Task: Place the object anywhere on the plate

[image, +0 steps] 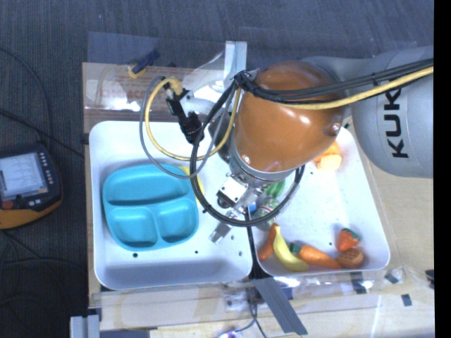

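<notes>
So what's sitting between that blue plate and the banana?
In the camera view, the white wall where the two bins meet runs between the blue plate and the banana, and the arm's wrist hangs over that stretch.

The plate (149, 211) is a light blue plastic tray with 3 sections: 1 long compartment across the top and 2 smaller ones below. It sits flat in the left bin, a bit tilted, toward the 9 o'clock side. Toy food lies in the right bin at about 5 o'clock: a banana (285, 251) beside a carrot (315, 255).
</notes>
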`<action>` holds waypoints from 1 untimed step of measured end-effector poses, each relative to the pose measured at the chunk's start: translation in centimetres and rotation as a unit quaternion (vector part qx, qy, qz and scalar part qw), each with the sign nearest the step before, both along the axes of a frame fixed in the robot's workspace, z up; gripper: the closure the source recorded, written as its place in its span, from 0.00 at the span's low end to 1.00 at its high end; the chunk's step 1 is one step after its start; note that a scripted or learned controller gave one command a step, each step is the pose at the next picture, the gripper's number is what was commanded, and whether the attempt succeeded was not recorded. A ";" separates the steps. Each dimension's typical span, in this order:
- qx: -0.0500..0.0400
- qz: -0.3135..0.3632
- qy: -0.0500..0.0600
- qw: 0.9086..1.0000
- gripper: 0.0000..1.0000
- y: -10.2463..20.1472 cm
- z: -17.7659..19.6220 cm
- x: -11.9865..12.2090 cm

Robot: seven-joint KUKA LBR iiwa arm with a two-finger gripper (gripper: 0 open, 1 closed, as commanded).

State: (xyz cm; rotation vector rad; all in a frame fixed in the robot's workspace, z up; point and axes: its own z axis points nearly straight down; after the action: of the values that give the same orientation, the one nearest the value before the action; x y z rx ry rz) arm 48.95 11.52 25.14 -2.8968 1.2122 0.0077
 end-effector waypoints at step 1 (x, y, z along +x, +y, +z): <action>0.001 -0.001 0.001 1.000 1.00 0.2 0.8 0.0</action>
State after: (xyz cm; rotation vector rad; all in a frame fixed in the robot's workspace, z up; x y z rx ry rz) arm 48.93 11.72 25.96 -2.8946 1.2138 0.0137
